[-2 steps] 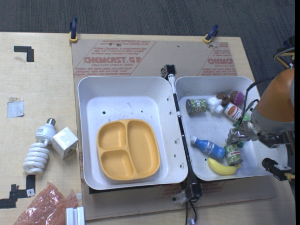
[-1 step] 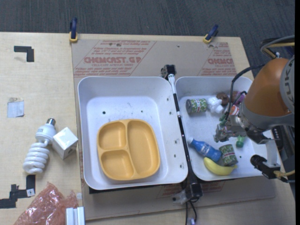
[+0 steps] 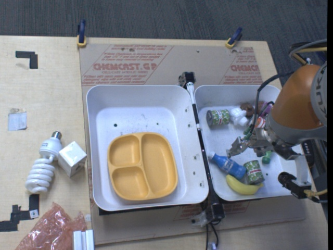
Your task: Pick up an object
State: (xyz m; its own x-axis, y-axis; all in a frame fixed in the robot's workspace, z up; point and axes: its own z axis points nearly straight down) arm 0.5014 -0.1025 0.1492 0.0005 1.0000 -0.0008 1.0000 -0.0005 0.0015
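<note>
In the right-hand white bin [image 3: 221, 95], the arm [image 3: 299, 100] reaches in from the right, and its claw [image 3: 240, 146] hangs low over the middle of the bin; whether it is released or clenched cannot be told at this angle, and nothing can be seen gripped in it. Just below and left of the claw lies a blue bottle [image 3: 229, 165], its long axis running diagonally from upper left to lower right. Touching it at the front is a banana [image 3: 242, 186], lying nearly crosswise along the front wall with its ends curving upward. A small can with a green label [image 3: 253, 171] stands just beside the banana and the bottle's lower end. Toward the back of the bin a green-labelled jar [image 3: 218, 117] lies on its side, long axis left to right, with a white crumpled object [image 3: 239, 116] next to it. The left-hand white bin [image 3: 99, 108] contains a yellow three-compartment tray [image 3: 141, 165], lying flat. On the desk [image 3: 47, 92], left of the bins, rest a spiral light bulb [image 3: 43, 162] and a small white cube [image 3: 72, 158], close together.
</note>
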